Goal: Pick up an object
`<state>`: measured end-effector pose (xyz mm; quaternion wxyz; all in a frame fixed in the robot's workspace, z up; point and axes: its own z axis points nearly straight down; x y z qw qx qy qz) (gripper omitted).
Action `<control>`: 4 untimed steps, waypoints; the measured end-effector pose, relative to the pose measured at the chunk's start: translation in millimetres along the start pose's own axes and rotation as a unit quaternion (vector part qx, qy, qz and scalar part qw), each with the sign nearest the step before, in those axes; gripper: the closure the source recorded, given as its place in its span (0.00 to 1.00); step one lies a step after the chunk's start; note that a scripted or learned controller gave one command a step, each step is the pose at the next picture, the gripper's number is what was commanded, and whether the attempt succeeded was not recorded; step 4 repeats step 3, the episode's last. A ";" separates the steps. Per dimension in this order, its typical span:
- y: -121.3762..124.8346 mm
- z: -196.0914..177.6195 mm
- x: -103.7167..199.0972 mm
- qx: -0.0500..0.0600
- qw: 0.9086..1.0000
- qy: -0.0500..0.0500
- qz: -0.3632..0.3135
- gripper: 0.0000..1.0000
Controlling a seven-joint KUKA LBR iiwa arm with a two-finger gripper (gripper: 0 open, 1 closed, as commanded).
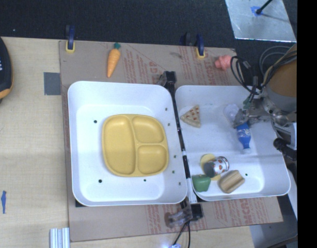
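Left bin (86, 138): holds a yellow divided plate (135, 144) at centre frame.
Right bin (272, 180): pizza slice (191, 116) upper left; blue bottle (243, 136) right of centre; bread roll (231, 181), small can (219, 165) and green cup (201, 182) along the lower edge.
Gripper (247, 117): right of frame, just above the blue bottle; whether open or closed, cannot tell.
Carrot (113, 60): upper frame, outside the bins.

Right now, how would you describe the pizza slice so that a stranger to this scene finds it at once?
Look at the right white bin, then at its upper left corner beside the divider between the two bins. There the pizza slice lies alone, a flat tan triangle with dark specks, well apart from the cluster of small items along the bin's lower edge.
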<state>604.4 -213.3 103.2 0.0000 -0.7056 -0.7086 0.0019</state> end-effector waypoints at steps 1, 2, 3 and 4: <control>22.8 -57.9 50.4 -0.004 1.000 0.001 -0.003 1.00; 44.7 -51.7 102.0 -0.001 1.000 0.002 -0.003 1.00; -23.3 -91.1 177.6 0.002 1.000 0.003 -0.004 1.00; -23.3 -91.1 177.6 0.002 1.000 0.003 -0.004 1.00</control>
